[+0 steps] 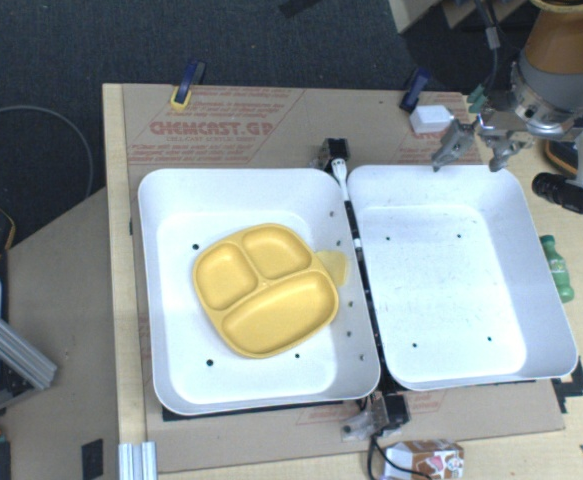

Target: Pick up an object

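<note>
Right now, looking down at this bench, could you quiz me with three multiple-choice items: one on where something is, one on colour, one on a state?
1. Where does the divided plate lie?
A. left bin
B. right bin
C. bare bench

2. What colour is it?
A. blue
B. yellow
C. red

3. The end effector is:
A. gripping the plate
B. open above the right bin's far rim
C. resting in the left bin

Answers: 1 A, it sits inside the left bin. 2 B, plainly yellow. 3 B, its fingers are spread over the right bin edge, nothing between them.
</note>
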### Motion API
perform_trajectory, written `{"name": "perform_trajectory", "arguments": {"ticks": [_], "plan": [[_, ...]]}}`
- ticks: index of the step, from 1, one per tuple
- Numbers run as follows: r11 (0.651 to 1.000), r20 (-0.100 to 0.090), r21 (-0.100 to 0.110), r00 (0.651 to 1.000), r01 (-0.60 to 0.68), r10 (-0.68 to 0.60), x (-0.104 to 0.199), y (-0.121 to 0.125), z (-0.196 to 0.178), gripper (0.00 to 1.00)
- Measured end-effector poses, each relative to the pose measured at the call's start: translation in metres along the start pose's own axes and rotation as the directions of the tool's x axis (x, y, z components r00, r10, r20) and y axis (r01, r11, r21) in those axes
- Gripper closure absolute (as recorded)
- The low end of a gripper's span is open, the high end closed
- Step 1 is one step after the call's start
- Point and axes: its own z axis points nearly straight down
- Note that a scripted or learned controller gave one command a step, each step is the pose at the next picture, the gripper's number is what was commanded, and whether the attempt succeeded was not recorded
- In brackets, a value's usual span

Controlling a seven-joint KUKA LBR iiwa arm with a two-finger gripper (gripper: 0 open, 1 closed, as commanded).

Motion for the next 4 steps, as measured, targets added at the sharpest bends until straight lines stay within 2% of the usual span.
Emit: {"name": "perform_trajectory", "arguments": {"ticks": [1, 2, 3, 4], "plan": [[1.0, 0.0, -0.015, 1.0, 0.006, -0.006, 0.061, -0.039, -0.106, 0.0], [1.0, -0.001, -0.018, 1.0, 0.003, -0.003, 0.092, -0.128, -0.225, 0.0], [1.0, -0.003, -0.012, 1.0, 0.007, -0.007, 0.154, -0.178, -0.295, 0.0], [1.0, 0.0, -0.007, 1.0, 0.002, -0.002, 0.151, -0.177, -0.301, 1.0]]}}
